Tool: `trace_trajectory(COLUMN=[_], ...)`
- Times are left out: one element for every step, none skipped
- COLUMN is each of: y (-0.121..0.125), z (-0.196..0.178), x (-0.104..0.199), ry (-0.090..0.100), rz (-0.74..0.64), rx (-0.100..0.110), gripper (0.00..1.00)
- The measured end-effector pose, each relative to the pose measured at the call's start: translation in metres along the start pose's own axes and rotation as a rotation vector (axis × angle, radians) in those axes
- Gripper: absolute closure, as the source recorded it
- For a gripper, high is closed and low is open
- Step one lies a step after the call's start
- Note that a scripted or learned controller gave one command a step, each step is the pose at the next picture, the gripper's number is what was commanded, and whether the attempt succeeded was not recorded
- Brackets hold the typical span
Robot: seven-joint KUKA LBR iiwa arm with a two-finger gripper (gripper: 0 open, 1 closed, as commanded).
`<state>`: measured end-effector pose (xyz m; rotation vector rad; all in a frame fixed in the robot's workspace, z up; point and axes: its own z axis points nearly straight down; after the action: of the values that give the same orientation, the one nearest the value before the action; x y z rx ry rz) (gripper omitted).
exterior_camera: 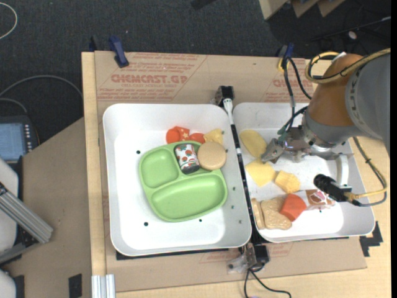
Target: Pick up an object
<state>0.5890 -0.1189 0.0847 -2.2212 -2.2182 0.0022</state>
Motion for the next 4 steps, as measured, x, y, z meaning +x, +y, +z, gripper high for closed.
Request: trace_trajectory(y=[-0.023, -0.105, -0.045, -0.113], z=[0.0, -0.008, -0.002, 0.001], x=[0.004, -0.023, -0.002, -0.006], ry=[0.001, 0.001, -0.002, 0.002], rz=[0.0, 0.003, -0.006, 0.002], rx=[0.002, 0.003, -0.008, 0.003], gripper=[0.0, 0.0, 0.0, 0.0])
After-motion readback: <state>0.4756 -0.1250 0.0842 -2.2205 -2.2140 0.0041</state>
